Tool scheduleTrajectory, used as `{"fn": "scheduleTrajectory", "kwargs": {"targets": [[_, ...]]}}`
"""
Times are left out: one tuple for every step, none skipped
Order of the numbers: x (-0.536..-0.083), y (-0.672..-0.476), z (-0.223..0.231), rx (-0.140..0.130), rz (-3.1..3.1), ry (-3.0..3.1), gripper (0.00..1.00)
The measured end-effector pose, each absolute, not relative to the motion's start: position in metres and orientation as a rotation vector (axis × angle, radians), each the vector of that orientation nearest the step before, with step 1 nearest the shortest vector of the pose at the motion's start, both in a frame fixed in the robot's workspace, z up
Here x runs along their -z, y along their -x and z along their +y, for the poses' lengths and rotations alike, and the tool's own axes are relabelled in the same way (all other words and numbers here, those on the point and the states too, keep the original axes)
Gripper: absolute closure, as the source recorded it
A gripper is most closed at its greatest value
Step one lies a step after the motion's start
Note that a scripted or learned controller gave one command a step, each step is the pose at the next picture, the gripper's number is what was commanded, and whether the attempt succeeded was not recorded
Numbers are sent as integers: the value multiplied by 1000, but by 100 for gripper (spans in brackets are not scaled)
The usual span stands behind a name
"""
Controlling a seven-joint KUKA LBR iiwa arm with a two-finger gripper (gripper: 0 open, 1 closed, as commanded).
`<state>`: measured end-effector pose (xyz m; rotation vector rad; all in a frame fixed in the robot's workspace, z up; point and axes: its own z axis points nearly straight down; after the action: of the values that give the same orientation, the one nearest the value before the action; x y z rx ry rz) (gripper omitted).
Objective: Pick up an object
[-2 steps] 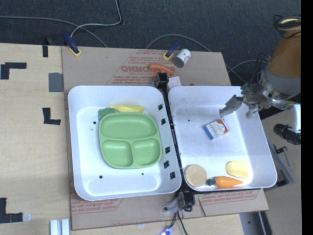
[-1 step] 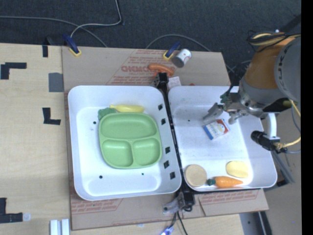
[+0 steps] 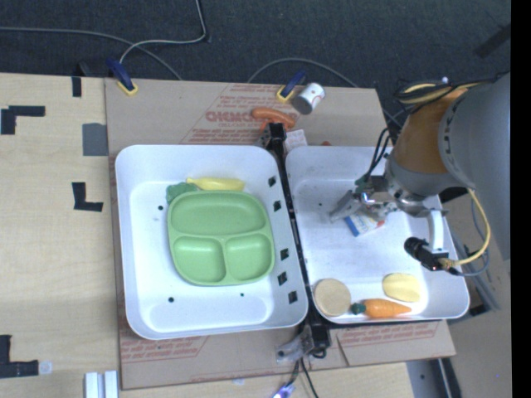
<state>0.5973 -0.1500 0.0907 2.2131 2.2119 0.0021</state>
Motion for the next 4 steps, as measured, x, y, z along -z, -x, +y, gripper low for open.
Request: {"fn": "scheduleTrajectory", "kwargs": {"targets": [[-92, -628, -100, -10, 2212, -2207, 0], [-91, -631, -129, -11, 2217, -2211, 0], [-103, -633, -128, -19, 2217, -2207, 100], [-107, -628, -191, 3, 2220, -2221, 100]]}}
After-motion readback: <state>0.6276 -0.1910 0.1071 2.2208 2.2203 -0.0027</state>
